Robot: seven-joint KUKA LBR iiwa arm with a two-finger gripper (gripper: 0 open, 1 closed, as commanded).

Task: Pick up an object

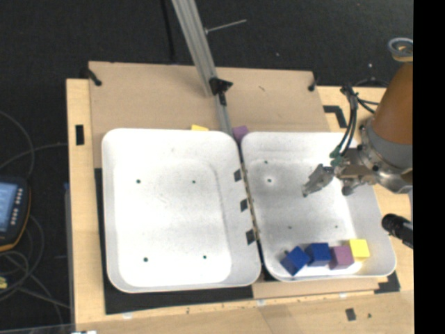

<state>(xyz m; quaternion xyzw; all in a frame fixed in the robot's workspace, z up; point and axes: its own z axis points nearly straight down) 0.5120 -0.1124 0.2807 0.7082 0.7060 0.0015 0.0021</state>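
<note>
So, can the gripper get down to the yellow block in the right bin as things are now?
Probably yes. The gripper is above the right bin, and the yellow block lies uncovered on top near the corner, though the purple block touches it.

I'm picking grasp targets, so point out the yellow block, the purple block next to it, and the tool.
yellow block (359, 248), camera view, middle of its top face.
purple block (341, 256), camera view, middle of its top face.
tool (314, 182), camera view, fingertip end over the right bin.

A tan worktop (278, 92) carries two white bins: the left bin (170, 266) and the right bin (368, 218). A grey metal pole (195, 37) slants down from the frame's top. A handheld screen device (12, 211) lies at far left among black cables (31, 152).
</note>
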